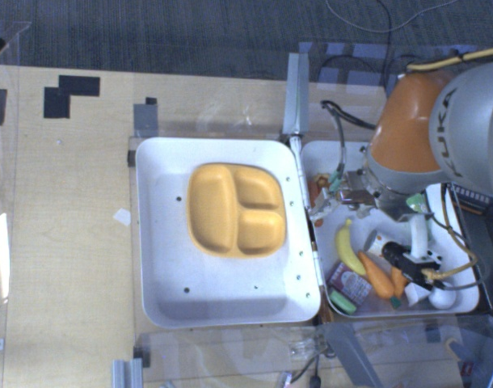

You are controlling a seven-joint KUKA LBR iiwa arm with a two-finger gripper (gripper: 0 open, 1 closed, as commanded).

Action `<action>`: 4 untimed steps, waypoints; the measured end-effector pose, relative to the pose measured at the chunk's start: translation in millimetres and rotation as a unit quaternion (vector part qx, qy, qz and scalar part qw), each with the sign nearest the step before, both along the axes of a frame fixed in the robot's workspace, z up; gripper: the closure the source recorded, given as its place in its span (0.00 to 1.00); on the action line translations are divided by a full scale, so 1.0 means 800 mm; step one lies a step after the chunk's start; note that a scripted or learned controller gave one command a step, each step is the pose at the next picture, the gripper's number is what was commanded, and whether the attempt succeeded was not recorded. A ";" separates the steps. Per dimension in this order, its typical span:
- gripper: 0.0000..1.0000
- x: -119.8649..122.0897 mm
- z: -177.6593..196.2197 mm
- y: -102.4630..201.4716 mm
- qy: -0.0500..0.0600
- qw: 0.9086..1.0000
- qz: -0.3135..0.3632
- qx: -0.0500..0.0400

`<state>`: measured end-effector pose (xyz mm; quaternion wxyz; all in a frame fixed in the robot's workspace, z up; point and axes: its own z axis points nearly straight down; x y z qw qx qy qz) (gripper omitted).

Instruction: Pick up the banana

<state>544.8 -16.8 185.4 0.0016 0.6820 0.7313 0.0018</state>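
1. yellow and smooth, the banana is a curved shape lying in the right bin, near its left wall.
2. just beside its lower end lies an orange carrot, long and thin.
3. a shiny purple packet lies right by the banana's lower end. it has some print on it, too small to read.
4. a small flat green thing sits by the packet at the bin's front edge.
5. dark letters on the grey arm spell part of "kuka". a smooth orange band sits next to them.
6. the gripper is a bunch of metal bits over the right bin, just past the banana's top end. i cannot tell how wide it is or if it has hold of anything.
7. the left bin is white with round corners. a yellow tray lies in its middle. the tray has three dips: one long one on the left and two small ones on the right.
8. the bench is pale wood, with black tape shapes stuck on its far left part.
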 end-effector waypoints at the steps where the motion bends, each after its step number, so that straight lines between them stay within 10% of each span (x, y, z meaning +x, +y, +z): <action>1: 0.00 0.021 0.000 -0.075 -0.001 0.999 0.045 -0.001; 2: 0.00 0.021 0.000 -0.075 -0.001 0.999 0.045 -0.001; 3: 0.00 -0.016 -0.001 0.012 0.002 0.996 0.087 0.000; 4: 0.00 -0.069 -0.001 -0.018 0.000 0.992 0.126 -0.001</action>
